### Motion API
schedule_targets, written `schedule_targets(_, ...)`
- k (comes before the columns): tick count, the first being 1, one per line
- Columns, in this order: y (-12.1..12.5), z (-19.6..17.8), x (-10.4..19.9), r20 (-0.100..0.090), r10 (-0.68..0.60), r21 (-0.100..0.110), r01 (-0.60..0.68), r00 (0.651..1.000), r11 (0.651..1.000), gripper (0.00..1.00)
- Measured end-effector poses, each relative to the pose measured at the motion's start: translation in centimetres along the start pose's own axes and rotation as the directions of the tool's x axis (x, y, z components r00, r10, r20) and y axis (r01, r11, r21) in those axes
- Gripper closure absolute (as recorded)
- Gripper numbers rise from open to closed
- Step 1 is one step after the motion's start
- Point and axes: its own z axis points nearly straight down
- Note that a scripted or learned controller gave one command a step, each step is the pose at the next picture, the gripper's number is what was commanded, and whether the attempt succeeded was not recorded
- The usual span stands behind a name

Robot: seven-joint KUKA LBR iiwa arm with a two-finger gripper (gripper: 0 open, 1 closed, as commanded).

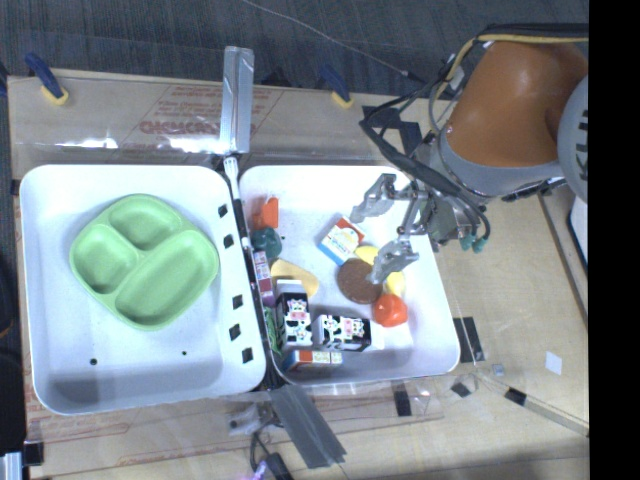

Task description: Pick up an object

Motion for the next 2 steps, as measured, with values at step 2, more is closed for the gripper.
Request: schedule_targets(2, 1.3, 19.6, -1.8, 0.007, 0.139, 0.009, -0.139, 0.990, 0.990, 0.00)
